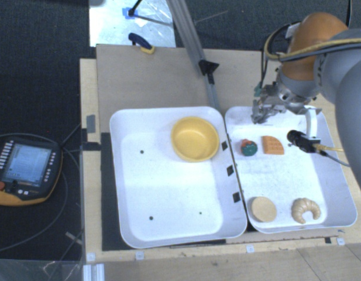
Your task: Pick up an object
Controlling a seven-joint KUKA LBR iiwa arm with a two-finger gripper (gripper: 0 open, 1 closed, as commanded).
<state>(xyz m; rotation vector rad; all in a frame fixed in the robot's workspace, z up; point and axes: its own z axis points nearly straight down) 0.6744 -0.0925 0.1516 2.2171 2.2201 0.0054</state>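
The gripper hangs over the far rim of the right bin; I can't tell its state, the tip's too small and blurred. Largest first: the yellow bowl sits left of that bin, stiff, probably slippery, best pinched at the rim. Inside the bin, croissant and round biscuit near the front, waffle and small red-green piece mid-bin, all likely light toys. The arm's bulk is cut off.
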